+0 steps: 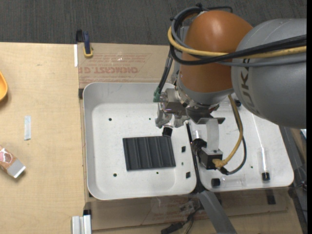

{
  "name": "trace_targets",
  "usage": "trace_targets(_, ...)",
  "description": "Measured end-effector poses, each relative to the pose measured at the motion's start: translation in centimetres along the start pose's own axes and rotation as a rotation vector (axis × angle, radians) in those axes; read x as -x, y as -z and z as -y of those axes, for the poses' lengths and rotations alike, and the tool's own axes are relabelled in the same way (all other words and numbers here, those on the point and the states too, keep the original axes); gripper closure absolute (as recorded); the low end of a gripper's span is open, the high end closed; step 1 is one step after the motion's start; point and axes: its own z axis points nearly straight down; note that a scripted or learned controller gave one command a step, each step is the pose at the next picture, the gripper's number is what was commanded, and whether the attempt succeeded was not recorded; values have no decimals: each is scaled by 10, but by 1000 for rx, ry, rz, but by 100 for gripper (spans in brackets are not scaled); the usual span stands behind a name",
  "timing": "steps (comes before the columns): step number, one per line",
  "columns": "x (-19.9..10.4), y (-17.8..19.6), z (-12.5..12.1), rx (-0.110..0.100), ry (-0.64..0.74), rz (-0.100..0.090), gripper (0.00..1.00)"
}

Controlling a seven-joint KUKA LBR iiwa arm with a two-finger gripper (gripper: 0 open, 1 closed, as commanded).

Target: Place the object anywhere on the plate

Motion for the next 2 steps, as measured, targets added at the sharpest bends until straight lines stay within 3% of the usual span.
trace_targets(1,10,-17,23,-1,236,0,100)
trace_targets(2,-16,-75,24,0,311,0,100)
